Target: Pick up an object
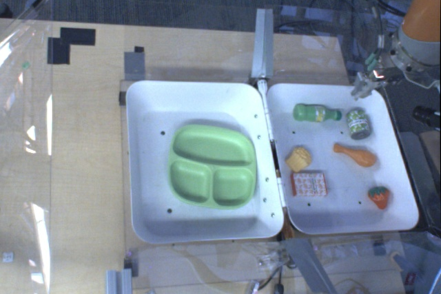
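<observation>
Above the right bin's [406,213] far right corner, gripper [363,85] hovering, fingers' spread impossible to tell, touching nothing (small jar [357,124] just below it, green bottle [315,113] lying beside, both on the bin floor).

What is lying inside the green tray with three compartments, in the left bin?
The green tray shows nothing in its three compartments. The bin floor directly beneath the tray is covered, so it cannot be seen.

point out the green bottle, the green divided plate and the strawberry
green bottle [315,113], camera view, middle of its body
green divided plate [211,142], camera view, floor of its large top compartment
strawberry [378,197], camera view, its red body
</observation>
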`<move>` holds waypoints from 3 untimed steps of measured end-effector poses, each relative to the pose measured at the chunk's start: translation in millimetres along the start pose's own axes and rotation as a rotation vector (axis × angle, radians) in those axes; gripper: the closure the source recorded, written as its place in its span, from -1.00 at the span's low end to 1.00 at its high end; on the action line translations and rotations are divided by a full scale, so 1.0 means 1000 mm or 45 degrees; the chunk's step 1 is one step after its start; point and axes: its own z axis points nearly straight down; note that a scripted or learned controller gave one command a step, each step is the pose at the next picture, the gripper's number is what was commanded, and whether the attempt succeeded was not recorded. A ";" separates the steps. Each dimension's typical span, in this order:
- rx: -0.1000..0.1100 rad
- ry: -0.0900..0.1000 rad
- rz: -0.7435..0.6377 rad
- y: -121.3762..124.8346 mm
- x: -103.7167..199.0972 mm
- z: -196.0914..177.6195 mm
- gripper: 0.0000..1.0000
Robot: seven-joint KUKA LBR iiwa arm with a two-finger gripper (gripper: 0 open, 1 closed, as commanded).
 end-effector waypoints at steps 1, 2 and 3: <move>0.000 0.000 -0.001 0.000 0.000 0.000 -1.00; 0.004 0.002 -0.130 -0.020 -0.025 0.113 -1.00; -0.007 -0.003 -0.134 -0.016 -0.025 0.099 1.00</move>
